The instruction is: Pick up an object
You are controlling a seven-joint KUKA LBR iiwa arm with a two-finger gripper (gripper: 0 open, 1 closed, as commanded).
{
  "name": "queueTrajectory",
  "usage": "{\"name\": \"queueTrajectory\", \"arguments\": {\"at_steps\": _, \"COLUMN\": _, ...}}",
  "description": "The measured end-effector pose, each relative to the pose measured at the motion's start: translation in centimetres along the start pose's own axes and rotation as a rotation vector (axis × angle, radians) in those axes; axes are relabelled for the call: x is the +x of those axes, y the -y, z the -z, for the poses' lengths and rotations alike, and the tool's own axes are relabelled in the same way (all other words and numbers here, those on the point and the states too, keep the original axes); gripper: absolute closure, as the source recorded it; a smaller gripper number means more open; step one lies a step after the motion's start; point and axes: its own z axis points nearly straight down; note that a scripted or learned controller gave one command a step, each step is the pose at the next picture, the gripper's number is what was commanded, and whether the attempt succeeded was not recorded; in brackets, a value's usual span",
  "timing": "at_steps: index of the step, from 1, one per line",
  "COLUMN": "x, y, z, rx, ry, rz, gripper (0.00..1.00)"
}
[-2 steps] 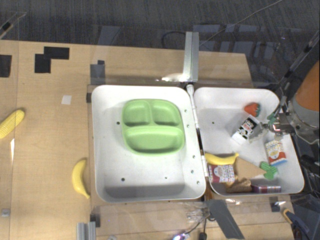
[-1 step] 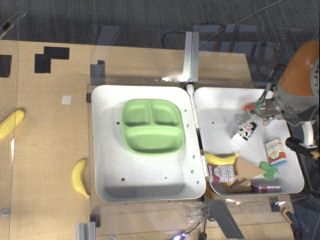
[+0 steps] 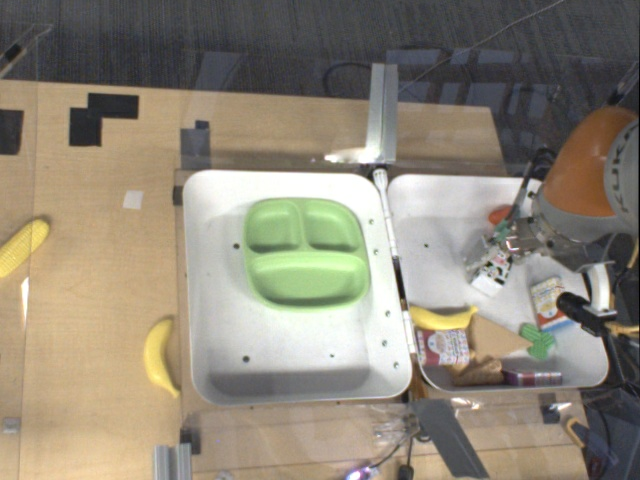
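Observation:
My gripper (image 3: 494, 265) reaches down into the right bin (image 3: 440, 208), near its middle, with the orange-banded wrist (image 3: 590, 173) above it at the right edge. A small white object (image 3: 487, 281) lies right under the gripper tip; whether it is held is unclear. A red item (image 3: 500, 214) lies just behind the gripper. Along the bin's front lie a banana (image 3: 443, 317), a red packet (image 3: 447, 347), a brown piece (image 3: 480, 370), a purple marker (image 3: 530, 376), a green toy (image 3: 538, 340) and a white-and-orange box (image 3: 548, 300).
The left bin (image 3: 215, 368) holds a green divided plate (image 3: 302, 251). On the bench to the left lie a second banana (image 3: 160, 355) and a yellow corn cob (image 3: 20, 248). A metal post (image 3: 383, 113) stands behind the bins' shared wall.

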Motion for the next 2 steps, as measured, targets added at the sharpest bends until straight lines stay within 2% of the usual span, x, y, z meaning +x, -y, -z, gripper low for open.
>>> {"name": "queueTrajectory", "arguments": {"at_steps": 1, "x": -0.1, "y": -0.3, "z": 1.3, "rx": -0.008, "ry": 0.004, "rz": -0.001, "gripper": 1.0}}
{"name": "queueTrajectory", "arguments": {"at_steps": 2, "x": 9.5, "y": -1.8, "z": 9.4, "rx": 0.013, "ry": -0.007, "rz": -0.119, "gripper": 1.0}}
